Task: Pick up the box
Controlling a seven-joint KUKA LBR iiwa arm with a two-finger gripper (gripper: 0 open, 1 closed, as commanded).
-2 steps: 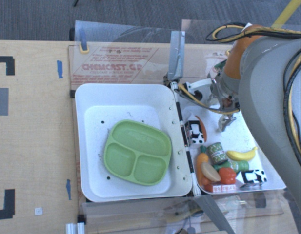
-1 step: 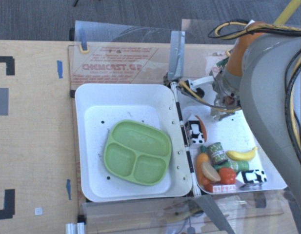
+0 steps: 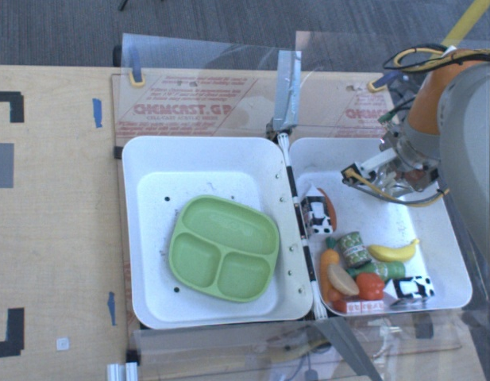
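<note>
- Camera view: 2 white bins sit side by side on the pale wooden surface (image 3: 54, 236).
- The left bin (image 3: 141, 173) holds 1 green divided plate (image 3: 223, 248), lying flat.
- The arm (image 3: 459, 125) reaches in from the right, and its gripper (image 3: 402, 179) hangs over the far part of the right bin (image 3: 364, 213). I cannot tell how wide the jaws stand, and nothing shows between them.
- A black-and-white box (image 3: 317, 216) stands against the right bin's left wall, well apart from the gripper, with a red-orange thing (image 3: 329, 202) just behind it.
- The near end holds a cluster: green can (image 3: 353, 250), banana (image 3: 394, 251), tomato (image 3: 370, 286).
- A second black-and-white box (image 3: 412, 289) lies near the banana.
</note>
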